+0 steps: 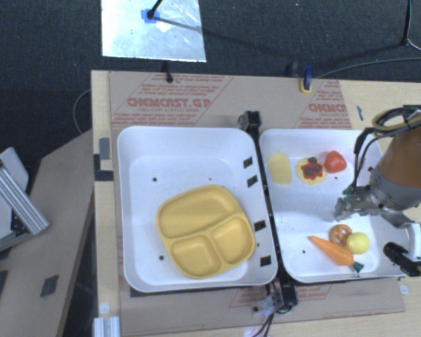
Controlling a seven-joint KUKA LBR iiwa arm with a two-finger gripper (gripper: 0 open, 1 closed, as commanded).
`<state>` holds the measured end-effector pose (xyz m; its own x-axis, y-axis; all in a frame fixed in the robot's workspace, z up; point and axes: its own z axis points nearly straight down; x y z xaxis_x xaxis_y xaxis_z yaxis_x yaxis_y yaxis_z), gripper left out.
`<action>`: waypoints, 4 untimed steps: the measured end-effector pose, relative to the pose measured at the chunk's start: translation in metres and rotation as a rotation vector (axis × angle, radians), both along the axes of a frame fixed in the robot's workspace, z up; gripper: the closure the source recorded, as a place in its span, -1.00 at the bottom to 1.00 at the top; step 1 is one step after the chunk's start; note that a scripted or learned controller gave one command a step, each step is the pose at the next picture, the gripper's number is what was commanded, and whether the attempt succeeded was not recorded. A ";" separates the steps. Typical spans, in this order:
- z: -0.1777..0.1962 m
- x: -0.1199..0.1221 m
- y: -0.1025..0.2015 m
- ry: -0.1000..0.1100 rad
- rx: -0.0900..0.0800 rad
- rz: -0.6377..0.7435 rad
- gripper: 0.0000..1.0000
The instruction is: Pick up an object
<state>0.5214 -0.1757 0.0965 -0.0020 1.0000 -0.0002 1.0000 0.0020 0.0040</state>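
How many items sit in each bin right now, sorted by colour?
Left bin:
Yellow: 1, the yellow three-compartment plastic tray

Right bin:
Yellow: 2, the pale yellow flat slice and the small yellow round fruit
Red: 1, the red toy tomato
Orange: 1, the orange toy carrot
Mixed: 2, the red-topped pizza piece and the brown ring doughnut

Total: 7

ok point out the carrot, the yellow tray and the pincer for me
carrot [330, 250], camera view, middle of its orange body in the right bin
yellow tray [205, 229], camera view, ridge between its compartments, in the left bin
pincer [345, 207], camera view, the tips above the small donut
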 end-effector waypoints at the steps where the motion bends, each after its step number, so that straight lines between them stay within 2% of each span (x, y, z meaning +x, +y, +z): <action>1: 0.047 0.001 -0.008 -0.002 -0.002 0.000 1.00; 2: 0.111 0.003 -0.011 -0.004 -0.003 0.003 1.00; 3: 0.122 0.004 -0.011 0.001 -0.001 0.003 1.00; 4: 0.126 0.020 0.044 0.001 0.001 0.009 1.00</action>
<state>0.5419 -0.1319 0.2227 -0.0112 0.9999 0.0010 0.9999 0.0112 0.0028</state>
